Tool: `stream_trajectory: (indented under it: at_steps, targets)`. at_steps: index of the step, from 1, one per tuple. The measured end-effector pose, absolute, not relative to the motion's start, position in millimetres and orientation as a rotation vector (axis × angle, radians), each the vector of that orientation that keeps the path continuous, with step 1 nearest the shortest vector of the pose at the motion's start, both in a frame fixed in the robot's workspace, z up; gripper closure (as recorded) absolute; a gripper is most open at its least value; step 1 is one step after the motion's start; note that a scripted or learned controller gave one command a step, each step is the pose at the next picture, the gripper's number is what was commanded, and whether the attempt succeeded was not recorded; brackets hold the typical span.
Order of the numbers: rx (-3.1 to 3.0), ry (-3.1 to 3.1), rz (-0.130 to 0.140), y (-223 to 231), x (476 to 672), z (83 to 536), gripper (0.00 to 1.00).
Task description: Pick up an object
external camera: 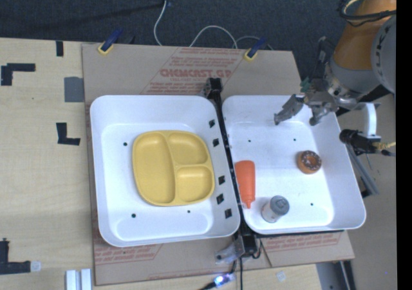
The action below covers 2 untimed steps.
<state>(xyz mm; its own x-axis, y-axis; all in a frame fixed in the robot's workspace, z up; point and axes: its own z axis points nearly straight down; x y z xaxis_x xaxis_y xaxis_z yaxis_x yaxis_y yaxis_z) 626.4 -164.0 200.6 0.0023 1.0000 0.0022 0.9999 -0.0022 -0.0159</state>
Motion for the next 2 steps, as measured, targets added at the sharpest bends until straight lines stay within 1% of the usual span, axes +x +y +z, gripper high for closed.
stream_trajectory:
  at_steps: [1, 2]
  targets:
    - [-2.219, -2.222, 0.002, -163.4, 629.3, 210.1, 0.00]
    - [-2.218, -2.220, 0.007, -168.3, 632.3, 148.0, 0.00]
